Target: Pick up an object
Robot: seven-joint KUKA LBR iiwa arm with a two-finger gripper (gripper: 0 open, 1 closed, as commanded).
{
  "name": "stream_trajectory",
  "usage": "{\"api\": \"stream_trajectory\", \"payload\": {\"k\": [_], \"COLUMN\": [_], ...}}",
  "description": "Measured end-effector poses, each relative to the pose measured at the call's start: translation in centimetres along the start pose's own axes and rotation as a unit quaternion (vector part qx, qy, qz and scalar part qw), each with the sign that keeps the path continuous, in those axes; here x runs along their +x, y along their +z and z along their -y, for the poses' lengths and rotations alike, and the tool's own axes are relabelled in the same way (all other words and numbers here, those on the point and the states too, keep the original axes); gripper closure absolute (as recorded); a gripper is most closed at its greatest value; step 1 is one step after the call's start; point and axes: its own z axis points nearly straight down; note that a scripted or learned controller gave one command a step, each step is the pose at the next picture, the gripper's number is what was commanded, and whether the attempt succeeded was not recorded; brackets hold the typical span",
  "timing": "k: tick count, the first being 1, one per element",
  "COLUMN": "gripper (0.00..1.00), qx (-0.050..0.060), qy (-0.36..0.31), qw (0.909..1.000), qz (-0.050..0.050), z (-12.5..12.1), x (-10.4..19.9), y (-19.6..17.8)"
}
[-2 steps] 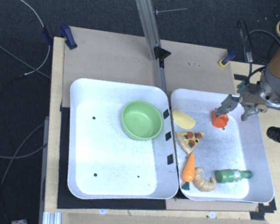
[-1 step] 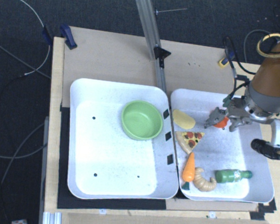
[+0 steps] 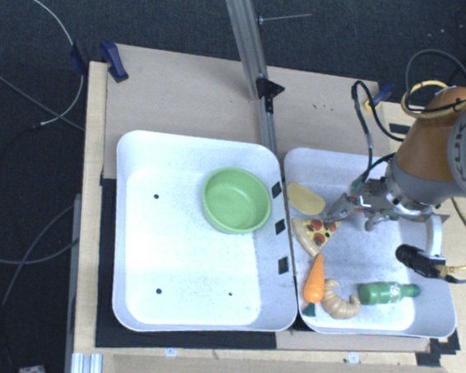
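Two shallow white bins are sitting side by side on the bench. The left bin is occupying the centre-left of the frame; the right bin is lying at centre-right.

A green bowl is resting upright in the upper right part of the left bin, well apart from everything else.

The remaining objects are crowding the left half of the right bin. A pale yellow flat piece is lying near that bin's upper left corner. Just below it a pizza slice is lying flat, its tip pointing toward the lower part of the frame. An orange carrot is lying below the slice, close to the bin's left wall. A tan croissant-like piece is sitting just beside the carrot's lower end. A green bottle is lying on its side right of that, near the bin's lower edge.

The arm is reaching in from the upper right of the frame. The gripper is hanging over the upper part of the right bin, just right of the yellow piece and above the pizza slice. Its fingers are standing spread, with nothing between them.
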Motion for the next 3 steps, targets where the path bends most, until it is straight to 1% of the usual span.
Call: {"api": "stream_trajectory", "payload": {"k": [1, 2, 3], "gripper": [0.0, 1.0, 1.0], "qx": [-0.002, -0.004, -0.01], "qy": [0.001, 0.0, 0.001], "qw": [1.0, 1.0, 0.9999], "qz": [0.0, -0.002, 0.003], "z": [0.0, -0.2, 0.7], "x": [0.0, 0.2, -0.1], "y": [0.9, -0.5, -5.9]}}
